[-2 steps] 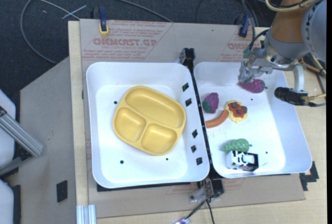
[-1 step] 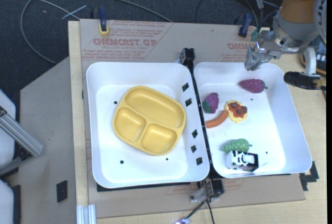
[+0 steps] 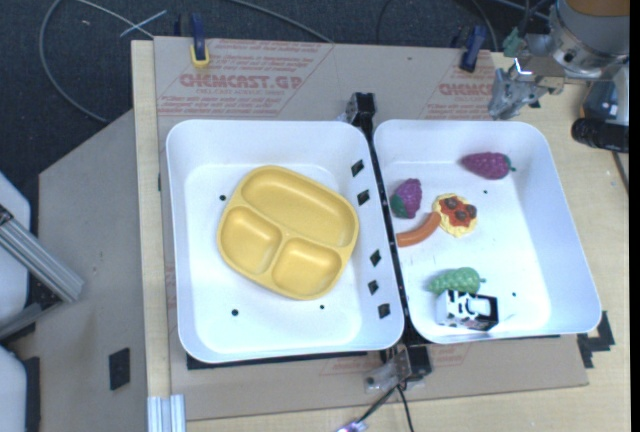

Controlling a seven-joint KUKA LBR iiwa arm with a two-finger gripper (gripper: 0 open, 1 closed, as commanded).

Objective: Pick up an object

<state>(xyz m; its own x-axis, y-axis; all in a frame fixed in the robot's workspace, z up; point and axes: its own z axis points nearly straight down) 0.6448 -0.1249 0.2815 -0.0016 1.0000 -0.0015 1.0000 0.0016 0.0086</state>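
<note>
Counter with two white bins, arm parked at the far right corner.
Left bin [image 3: 190, 220] — yellow divided plate [image 3: 288, 232]. Right bin [image 3: 560, 220] — purple berry [image 3: 487, 164], purple-green piece [image 3: 406, 197], orange-yellow toy [image 3: 445, 217], green toy [image 3: 456, 280], black-white item [image 3: 470, 310]. Claw [image 3: 512, 92] above the cardboard beyond the bin, carrying nothing; spread unreadable. Dark carpet, cables behind.

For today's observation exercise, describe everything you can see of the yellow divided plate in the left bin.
The yellow divided plate looks like smooth moulded plastic, with rounded corners and three compartments: one long and two smaller ones. It lies flat and right way up on the floor of the left white bin, turned at a slant to the bin's walls. Nothing lies in it, and it touches no wall.
</note>
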